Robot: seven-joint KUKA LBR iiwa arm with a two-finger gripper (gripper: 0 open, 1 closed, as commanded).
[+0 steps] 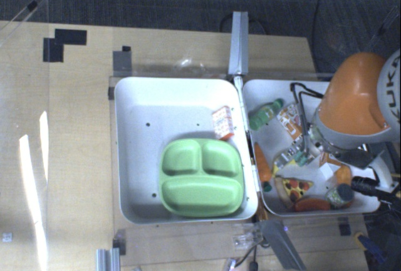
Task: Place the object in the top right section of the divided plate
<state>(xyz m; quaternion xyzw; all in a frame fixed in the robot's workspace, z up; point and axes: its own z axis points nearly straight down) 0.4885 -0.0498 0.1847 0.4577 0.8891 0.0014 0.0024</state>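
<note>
Green divided plate (202, 177) sits low in left bin (138, 113); top right section bare. Small snack packet (222, 122) lies just above plate. Right bin (272, 201) holds jumbled toy food. Pincer (305, 152) down amid clutter; grip state cannot tell. Target section lies left and slightly below pincer, across bin divider.

One fixed camera, high over the bench.
It looks down at a slant on both bins (125, 138), far enough to take in floor beyond.
</note>
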